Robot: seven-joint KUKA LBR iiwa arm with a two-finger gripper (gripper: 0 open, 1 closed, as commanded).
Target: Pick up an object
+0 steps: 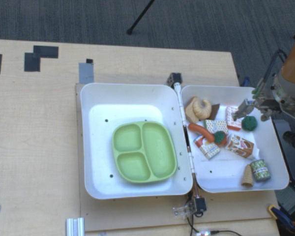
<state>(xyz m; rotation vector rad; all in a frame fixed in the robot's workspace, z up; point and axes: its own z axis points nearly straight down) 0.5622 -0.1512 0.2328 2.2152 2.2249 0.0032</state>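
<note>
The right bin (pixel 221 180) holds several toy foods. Among them are a tan bread roll (pixel 198 108), a red sausage (pixel 199 130), a small green broccoli (pixel 220 137), a brown carton (pixel 240 147), a waffle cone (pixel 247 176) and a green can (pixel 259 170). A dark green round toy (pixel 249 124) lies near the bin's right wall. My gripper (pixel 252 112) hangs just above it, at the bin's upper right. It is open, its two dark fingers spread to either side, with nothing between them.
In the left bin (pixel 88 132) lies a light green divided plate (pixel 145 151). A hinge strip (pixel 184 132) runs between the bins. A red-and-white packet (pixel 231 116) lies just left of the gripper. The wooden bench (pixel 34 146) extends to the left.
</note>
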